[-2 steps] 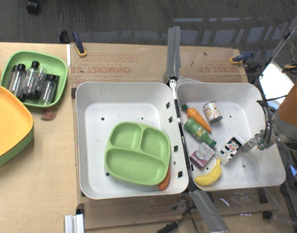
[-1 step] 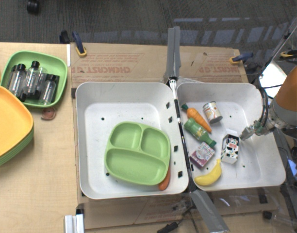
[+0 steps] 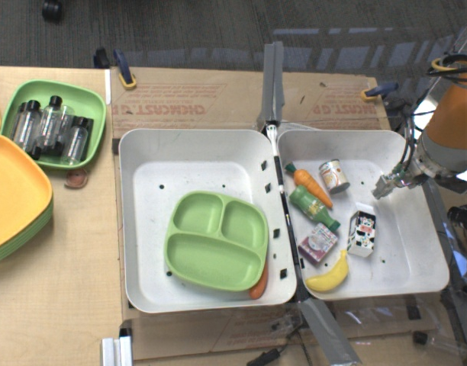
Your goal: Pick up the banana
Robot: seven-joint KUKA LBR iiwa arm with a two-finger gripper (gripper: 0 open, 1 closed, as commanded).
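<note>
The banana (image 3: 330, 274) lay at the right bin's (image 3: 432, 280) front edge, near its left corner, touching a pink packet (image 3: 319, 242). Judged light, firm, smooth-skinned; best gripped across its middle. The gripper (image 3: 388, 184) hung near the right wall, its state indeterminable. Carpet lay beyond the bench.

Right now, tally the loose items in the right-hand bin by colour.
Yellow: 1, the curved yellow banana
Orange: 1, the orange carrot
Green: 1, the green bottle
Pink: 1, the pink packet
Black-and-white: 1, the small carton
Tan: 1, the round can
Total: 6
</note>
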